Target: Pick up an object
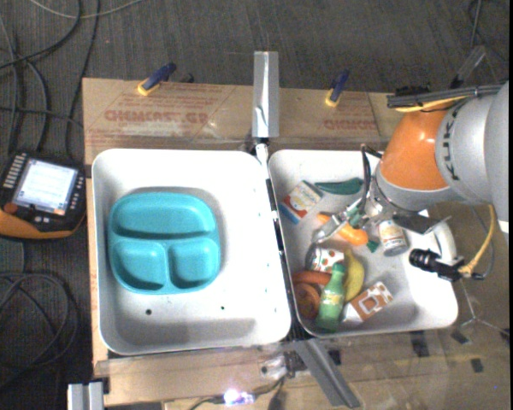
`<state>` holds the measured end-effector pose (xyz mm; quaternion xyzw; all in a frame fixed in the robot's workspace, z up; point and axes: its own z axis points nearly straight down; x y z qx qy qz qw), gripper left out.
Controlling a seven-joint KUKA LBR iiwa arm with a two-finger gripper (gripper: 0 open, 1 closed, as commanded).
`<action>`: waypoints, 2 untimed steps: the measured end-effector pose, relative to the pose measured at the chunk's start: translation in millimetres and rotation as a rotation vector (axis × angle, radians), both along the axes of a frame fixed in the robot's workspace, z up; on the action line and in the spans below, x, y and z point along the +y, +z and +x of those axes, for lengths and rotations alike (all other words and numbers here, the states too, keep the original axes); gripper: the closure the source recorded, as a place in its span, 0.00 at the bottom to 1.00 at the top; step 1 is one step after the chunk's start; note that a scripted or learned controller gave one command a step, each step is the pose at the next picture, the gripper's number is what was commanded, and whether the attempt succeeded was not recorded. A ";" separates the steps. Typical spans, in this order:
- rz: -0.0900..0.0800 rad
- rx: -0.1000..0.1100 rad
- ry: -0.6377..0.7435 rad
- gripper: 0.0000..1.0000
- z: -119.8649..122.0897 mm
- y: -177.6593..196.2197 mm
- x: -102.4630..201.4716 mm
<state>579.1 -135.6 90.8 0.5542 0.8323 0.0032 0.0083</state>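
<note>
White plastic bins sit side by side on the surface; the left bin [103, 314] carries a turquoise divided tray [164, 241], and the right bin [445, 310] holds a heap of small things; the grey arm [487, 148] with its orange band [415, 156] reaches in from three o'clock, and the hand [365, 210] hangs low over the upper middle of the right bin; how far it is open I cannot tell, since the wrist hides most of it and the clutter below blurs into it, and nothing can be made out as held; the likeliest thing for the pick is the orange piece [349, 231] lying just beneath the hand toward seven o'clock, so near that I cannot say whether they touch; its long axis appears to run from ten o'clock to four o'clock, so a hand closing across it would, in my judgement, need to bite along the one-to-seven line; a small bottle [392, 238] stands just beside it toward three o'clock and may crowd that side; further toward six o'clock lie a yellow banana [354, 278], a green bottle [332, 301] lying lengthwise roughly twelve to six, and a reddish-brown ring [307, 292]; a small card packet [303, 198] rests toward nine o'clock of the hand, near the bin's inner wall; judged from this, the pick is not yet made, and only a short descent toward seven o'clock separates the hand from the orange piece.
</note>
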 end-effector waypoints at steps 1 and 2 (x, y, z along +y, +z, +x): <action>-0.001 -0.007 -0.001 1.00 1.9 11.3 -0.8; 0.002 0.017 -0.072 1.00 45.0 131.5 55.7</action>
